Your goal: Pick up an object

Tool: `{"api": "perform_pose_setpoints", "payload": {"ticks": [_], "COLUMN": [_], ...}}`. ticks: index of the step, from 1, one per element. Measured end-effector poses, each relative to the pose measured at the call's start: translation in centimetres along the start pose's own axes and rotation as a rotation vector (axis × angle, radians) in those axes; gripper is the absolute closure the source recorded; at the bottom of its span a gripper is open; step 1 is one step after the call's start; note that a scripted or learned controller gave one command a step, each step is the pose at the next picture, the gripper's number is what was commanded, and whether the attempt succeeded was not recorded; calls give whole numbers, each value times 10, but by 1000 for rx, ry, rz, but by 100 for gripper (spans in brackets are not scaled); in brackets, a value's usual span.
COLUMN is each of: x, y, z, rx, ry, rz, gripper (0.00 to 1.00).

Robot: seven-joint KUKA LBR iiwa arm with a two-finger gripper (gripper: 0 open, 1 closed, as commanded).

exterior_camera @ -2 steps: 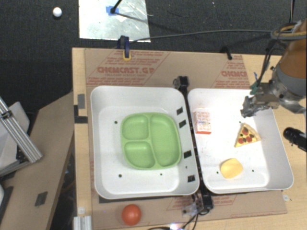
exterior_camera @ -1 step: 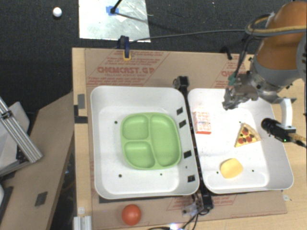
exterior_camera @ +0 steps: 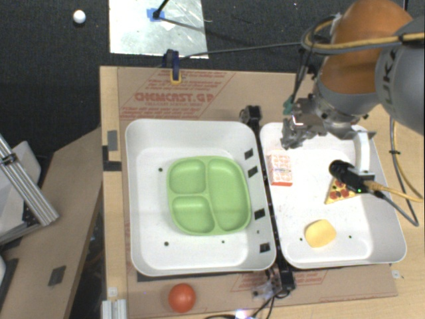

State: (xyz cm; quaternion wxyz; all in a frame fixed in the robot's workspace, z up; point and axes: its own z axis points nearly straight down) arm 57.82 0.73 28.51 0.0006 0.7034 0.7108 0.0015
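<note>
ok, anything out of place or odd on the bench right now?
One stray: a reddish-orange ball lies outside both bins, on the bench below the left bin. The green tray lies slightly askew in that bin. Nothing looks spilled or damaged.

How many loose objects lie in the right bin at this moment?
3. A small red-and-white box lies near the bin's left wall, a pizza slice toy sits right of centre, and a yellow lump rests toward the front. The arm may hide something at the back.
</note>
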Motion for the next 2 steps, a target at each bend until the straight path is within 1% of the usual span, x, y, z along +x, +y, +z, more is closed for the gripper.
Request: {"api": "perform_pose_setpoints", "payload": {"ticks": [1, 2], "x": [50, 92], "y": [7, 22], "z": [16, 21], "rx": [3, 1], "ry": [0, 0], "rz": [1, 2], "gripper": [100, 100]}}
